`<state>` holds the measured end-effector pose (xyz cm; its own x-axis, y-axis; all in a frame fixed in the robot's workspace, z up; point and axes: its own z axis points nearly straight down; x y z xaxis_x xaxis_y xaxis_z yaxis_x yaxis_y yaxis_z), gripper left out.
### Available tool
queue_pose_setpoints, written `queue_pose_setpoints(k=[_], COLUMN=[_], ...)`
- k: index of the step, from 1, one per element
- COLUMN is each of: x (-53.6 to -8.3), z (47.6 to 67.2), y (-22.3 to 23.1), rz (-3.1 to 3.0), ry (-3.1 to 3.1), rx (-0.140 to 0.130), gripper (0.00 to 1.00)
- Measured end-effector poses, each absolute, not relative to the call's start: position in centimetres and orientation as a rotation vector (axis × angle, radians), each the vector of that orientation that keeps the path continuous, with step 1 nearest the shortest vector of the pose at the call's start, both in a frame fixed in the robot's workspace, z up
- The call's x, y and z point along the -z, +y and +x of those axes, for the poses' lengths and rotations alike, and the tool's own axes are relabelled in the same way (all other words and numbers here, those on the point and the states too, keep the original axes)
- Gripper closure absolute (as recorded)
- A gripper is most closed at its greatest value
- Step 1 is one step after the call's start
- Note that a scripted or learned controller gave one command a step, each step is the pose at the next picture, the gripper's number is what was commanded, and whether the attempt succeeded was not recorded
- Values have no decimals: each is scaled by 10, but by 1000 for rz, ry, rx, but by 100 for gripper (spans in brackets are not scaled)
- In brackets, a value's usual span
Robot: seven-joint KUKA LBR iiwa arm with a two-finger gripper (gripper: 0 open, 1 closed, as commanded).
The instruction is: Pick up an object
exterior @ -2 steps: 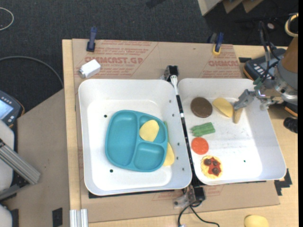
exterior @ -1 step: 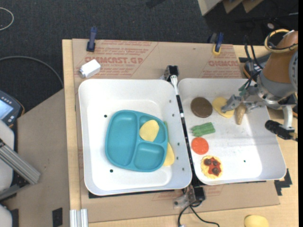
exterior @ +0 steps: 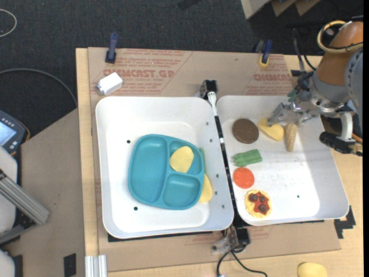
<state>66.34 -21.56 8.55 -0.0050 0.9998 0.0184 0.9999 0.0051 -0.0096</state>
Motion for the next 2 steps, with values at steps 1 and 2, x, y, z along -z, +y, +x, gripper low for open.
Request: queue_pose_setpoints(k=[1,2], x=[-98,-86], z=[665,604], y=[-219,-224], rz=[-2215,-2222], ry=[-2230,-2216], rx=[10,-2], gripper=[100,100])
